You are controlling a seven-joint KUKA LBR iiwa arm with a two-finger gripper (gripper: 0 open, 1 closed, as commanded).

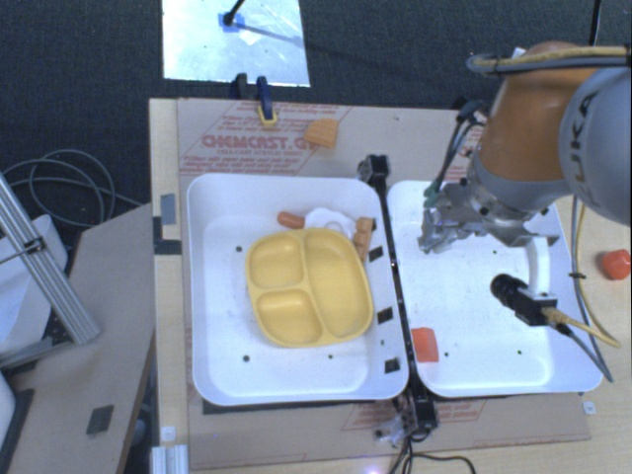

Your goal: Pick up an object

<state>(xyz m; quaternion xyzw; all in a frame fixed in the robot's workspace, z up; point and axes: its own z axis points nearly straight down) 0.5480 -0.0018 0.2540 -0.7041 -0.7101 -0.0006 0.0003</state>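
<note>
My gripper [435, 239] hangs over the upper left part of the right bin [474, 363], fingers pointing down, with nothing visible between them. A small orange-red block [424, 344] lies in that bin near its lower left corner. In the left bin [212, 265] a yellow divided plate [306, 286] lies at the middle. Behind it are a small orange sausage-shaped piece [290, 220], a white piece [329, 221] and a tan block [364, 231] by the right wall.
An orange sponge-like block [321, 132] lies on the board behind the left bin. A red object [615, 263] sits outside the right bin at the far right. A black divider [387, 265] runs between the bins. A metal frame [39, 275] stands at left.
</note>
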